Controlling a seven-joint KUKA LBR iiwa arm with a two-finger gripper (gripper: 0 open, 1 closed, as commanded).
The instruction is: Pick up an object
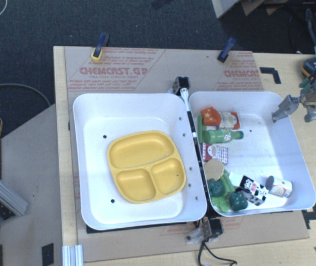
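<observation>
Seen from above, a bench (146,71) carries two white bins: the left bin (91,115) holds a yellow tray (145,165), and the right bin (290,159) holds a clutter of small toys (229,187), including a green bottle (221,136), a red pack (210,117) and a toy cow (253,188), bunched along its left and near walls. The pincer (297,105) hangs at the right bin's far right edge, well apart from the toys, holding nothing, and whether it is open cannot be told, so the pick appears not yet begun, with the crowded toys likely to hamper a clean grasp

Yellow tray (145,165), white bins (86,148)
</observation>
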